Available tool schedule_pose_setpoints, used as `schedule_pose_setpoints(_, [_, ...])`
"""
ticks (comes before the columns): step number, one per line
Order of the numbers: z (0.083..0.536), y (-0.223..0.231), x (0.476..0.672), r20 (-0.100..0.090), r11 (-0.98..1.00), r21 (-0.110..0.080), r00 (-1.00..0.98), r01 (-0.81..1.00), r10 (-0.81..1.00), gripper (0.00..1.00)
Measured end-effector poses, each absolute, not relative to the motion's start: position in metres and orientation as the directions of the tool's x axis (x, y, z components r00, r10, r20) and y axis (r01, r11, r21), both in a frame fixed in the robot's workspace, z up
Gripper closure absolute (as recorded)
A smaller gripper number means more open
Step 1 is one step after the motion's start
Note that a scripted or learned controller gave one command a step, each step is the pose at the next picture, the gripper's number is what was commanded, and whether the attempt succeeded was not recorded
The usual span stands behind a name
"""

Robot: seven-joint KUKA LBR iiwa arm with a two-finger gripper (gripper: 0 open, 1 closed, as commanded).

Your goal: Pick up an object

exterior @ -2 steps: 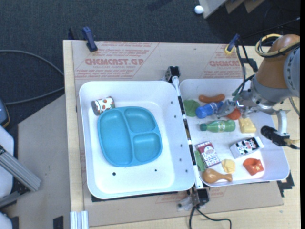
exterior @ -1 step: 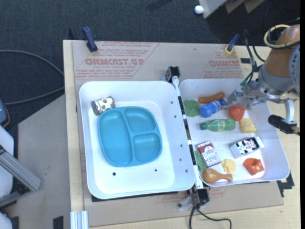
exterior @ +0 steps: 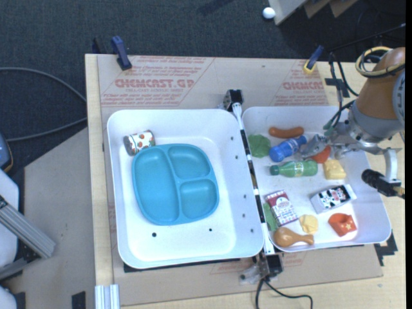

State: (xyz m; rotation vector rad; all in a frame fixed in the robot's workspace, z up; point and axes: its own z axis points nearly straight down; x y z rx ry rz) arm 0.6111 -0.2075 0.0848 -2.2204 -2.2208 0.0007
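Note:
My gripper (exterior: 315, 148) is low in the right bin (exterior: 376, 227), at its back, reached in from the right. It sits over a small red-orange piece (exterior: 322, 153), between the blue bottle (exterior: 283, 150) and the yellow block (exterior: 334, 168). Just in front of it lies the green bottle (exterior: 294, 169). An orange sausage (exterior: 286, 132) and a green leafy piece (exterior: 259, 145) lie to its left. Nearer the front are a cow-patterned carton (exterior: 331, 197), a red box (exterior: 343, 224), a small red packet (exterior: 281, 207), a yellow lump (exterior: 309, 223) and a drumstick (exterior: 293, 238).
The left bin (exterior: 122, 172) holds a blue divided plate (exterior: 175, 183) and a small can (exterior: 139, 141) at its back left corner. The arm's grey link with the orange band (exterior: 380, 98) hangs over the right bin's far right side. A black clamp (exterior: 233, 98) sits between the bins.

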Motion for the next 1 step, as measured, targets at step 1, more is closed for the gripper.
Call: schedule_pose_setpoints(1, [0.0856, -0.2192, 0.6012, 0.008, 0.004, 0.001, -0.004, 1.0, 1.0, 0.0])
